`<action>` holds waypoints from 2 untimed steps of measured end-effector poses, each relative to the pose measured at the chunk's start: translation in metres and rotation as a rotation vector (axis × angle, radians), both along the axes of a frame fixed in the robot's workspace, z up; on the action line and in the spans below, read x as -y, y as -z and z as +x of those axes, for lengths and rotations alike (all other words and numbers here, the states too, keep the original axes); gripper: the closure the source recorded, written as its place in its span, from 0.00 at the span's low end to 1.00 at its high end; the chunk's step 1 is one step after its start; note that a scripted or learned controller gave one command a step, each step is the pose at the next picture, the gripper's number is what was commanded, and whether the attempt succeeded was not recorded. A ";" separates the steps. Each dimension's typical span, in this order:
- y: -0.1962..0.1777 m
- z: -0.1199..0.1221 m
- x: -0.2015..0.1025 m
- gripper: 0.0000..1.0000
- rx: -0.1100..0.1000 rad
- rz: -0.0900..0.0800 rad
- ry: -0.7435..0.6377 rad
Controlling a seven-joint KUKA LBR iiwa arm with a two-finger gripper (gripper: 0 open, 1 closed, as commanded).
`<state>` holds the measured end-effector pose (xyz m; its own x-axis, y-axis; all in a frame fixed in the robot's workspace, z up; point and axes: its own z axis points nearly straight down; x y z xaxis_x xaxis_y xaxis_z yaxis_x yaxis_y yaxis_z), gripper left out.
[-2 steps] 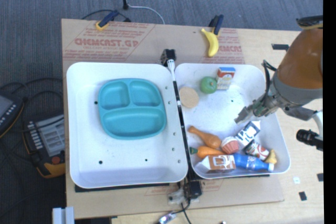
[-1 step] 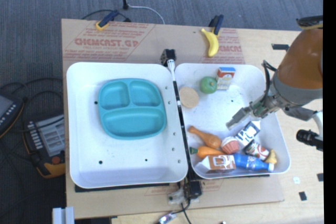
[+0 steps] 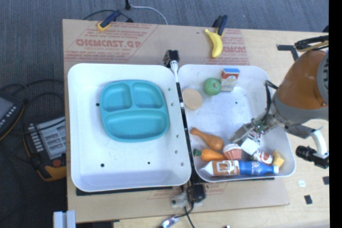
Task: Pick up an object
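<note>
The arm enters from the right of the frame, and its gripper (image 3: 250, 135) is low over the lower right part of the right bin (image 3: 251, 73). How far it is open cannot be told. Just below it, along the bin's lower edge, lie a cupcake (image 3: 233, 152), a carrot (image 3: 211, 155), a blue-capped bottle (image 3: 243, 168) and a small white packet (image 3: 249, 145). The left bin (image 3: 85, 168) holds a teal divided plate (image 3: 133, 110).
</note>
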<state>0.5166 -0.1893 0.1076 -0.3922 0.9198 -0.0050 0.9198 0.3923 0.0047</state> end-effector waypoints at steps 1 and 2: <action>0.017 -0.005 -0.048 0.00 0.025 -0.009 -0.149; 0.017 -0.005 -0.048 0.00 0.025 -0.009 -0.149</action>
<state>0.5114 -0.1415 0.0911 -0.5239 0.8514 -0.0244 0.8511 0.5244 0.0227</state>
